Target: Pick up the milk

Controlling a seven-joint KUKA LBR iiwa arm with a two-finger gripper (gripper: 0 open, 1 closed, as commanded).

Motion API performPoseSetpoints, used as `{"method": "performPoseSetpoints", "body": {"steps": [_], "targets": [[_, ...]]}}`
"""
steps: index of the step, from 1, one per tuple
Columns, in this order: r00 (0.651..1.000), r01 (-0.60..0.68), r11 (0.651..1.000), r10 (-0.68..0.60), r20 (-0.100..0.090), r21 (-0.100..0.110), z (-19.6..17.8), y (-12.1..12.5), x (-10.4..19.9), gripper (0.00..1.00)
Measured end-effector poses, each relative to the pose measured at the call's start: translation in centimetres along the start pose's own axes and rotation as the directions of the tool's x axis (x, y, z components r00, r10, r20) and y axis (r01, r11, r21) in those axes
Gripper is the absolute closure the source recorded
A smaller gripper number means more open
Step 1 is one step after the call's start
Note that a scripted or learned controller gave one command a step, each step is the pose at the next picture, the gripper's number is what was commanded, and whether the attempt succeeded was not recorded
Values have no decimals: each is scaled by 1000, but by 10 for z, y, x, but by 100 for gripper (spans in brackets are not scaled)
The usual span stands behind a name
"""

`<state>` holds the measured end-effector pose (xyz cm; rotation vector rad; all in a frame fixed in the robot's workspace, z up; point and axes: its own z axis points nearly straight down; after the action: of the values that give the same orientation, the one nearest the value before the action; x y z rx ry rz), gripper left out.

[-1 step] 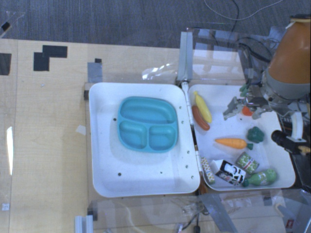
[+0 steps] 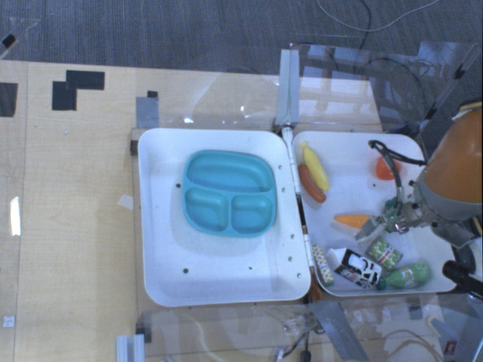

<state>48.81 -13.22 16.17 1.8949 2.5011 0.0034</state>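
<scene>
White right bin [image 2: 355, 145] is holding the black-and-white milk carton [image 2: 358, 268] – print unreadable – w/ banana [image 2: 315, 167], carrot [image 2: 352, 221]; gripper [image 2: 386, 221] is hovering near – jaws: can't tell.

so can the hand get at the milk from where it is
Probably yes. The hand hovers just above the milk, whose top face is uncovered. The green bottle and small carton crowd its right side, though.
</scene>
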Motion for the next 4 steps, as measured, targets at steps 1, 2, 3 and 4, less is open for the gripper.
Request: {"method": "performPoseSetpoints", "body": {"steps": [1, 2, 3, 4], "targets": [[941, -338, 941, 338, 1, -3, -111, 0, -18, 0], [999, -43, 999, 43, -1, 1, 54, 9, 34, 0], [1000, 17, 1000, -17, -1, -6, 72, 7, 18, 0], [941, -337, 941, 337, -2, -9, 72, 2, -3, 0]]}}
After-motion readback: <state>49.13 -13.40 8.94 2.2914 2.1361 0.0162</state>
